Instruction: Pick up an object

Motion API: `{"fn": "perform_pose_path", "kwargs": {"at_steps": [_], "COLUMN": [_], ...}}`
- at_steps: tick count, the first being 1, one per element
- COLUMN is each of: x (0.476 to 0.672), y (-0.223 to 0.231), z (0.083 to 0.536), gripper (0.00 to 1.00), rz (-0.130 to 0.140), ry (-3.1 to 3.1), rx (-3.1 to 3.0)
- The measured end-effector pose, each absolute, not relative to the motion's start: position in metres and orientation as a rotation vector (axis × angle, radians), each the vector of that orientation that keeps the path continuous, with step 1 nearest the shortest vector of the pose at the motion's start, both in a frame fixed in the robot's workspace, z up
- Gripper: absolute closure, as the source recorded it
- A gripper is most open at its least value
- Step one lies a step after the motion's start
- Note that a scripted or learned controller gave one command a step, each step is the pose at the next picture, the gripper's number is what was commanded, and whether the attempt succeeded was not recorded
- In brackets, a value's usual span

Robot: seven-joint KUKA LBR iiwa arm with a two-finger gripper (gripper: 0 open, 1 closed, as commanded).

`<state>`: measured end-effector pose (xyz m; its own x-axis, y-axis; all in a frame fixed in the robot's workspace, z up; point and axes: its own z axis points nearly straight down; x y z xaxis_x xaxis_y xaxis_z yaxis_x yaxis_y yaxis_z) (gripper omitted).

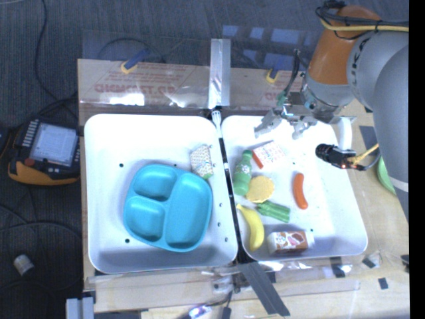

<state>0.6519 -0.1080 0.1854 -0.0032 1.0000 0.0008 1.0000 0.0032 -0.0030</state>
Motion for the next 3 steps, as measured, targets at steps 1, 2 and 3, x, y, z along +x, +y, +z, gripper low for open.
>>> {"fn": "perform_pose_path", "kwargs": {"at_steps": [1, 2, 3], "x": [0.561, 0.566, 0.514], "y": [-0.176, -0.198, -0.137], "z": [0.191, 0.093, 0.126], "gripper": [0.00, 0.00, 0.00], "rz": [0.006, -0.001, 0.003], "ry": [-2.222, -2.259, -2.033], "rx": [-2.221, -2.182, -2.389]}}
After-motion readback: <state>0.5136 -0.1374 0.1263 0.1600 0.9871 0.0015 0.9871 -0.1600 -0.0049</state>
